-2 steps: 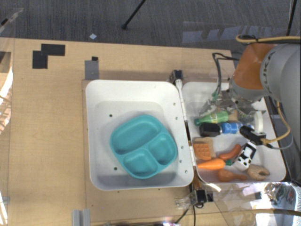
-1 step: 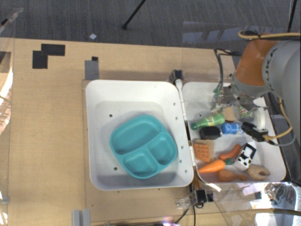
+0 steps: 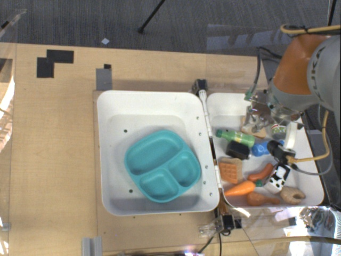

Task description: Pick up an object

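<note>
Two shallow white bins side by side on a wooden bench. Left bin — a teal divided plate, three compartments, lying near the middle. Right bin — a crowd of small toys: green bottle-like piece lying on its side, black block just below it, blue piece to the right, waffle-like orange square, carrot, red-orange sausage, black-and-white die, tan doughnut-shaped piece at the lower right corner. Grey arm with orange band reaching in from the right, gripper low over the upper part of the right bin, just above the green piece and beside a small tan object. Finger spread not readable, nothing clearly between them — cannot tell whether anything is held.
</note>
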Robot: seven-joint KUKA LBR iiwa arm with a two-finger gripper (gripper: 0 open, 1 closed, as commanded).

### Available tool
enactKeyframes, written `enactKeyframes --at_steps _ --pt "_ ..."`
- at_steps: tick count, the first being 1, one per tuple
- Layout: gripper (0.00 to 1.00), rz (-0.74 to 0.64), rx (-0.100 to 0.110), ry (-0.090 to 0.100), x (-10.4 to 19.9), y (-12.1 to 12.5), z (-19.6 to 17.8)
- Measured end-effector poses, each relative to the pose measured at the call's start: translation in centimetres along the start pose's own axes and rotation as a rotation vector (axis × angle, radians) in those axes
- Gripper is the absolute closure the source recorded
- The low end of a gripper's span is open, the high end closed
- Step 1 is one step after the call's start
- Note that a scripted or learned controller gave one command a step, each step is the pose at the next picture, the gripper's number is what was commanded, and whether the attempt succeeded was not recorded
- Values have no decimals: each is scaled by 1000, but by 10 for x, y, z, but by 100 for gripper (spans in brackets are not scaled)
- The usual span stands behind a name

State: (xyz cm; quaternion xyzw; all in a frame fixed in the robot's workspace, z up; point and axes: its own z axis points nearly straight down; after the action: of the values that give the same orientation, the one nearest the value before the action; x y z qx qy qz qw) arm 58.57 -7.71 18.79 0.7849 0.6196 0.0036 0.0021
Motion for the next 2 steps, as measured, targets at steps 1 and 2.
enactKeyframes --at_steps 1,2 --pt "100 286 8 -2 32 -39 -19" --pt "100 762 4 -2 21 -92 -102"
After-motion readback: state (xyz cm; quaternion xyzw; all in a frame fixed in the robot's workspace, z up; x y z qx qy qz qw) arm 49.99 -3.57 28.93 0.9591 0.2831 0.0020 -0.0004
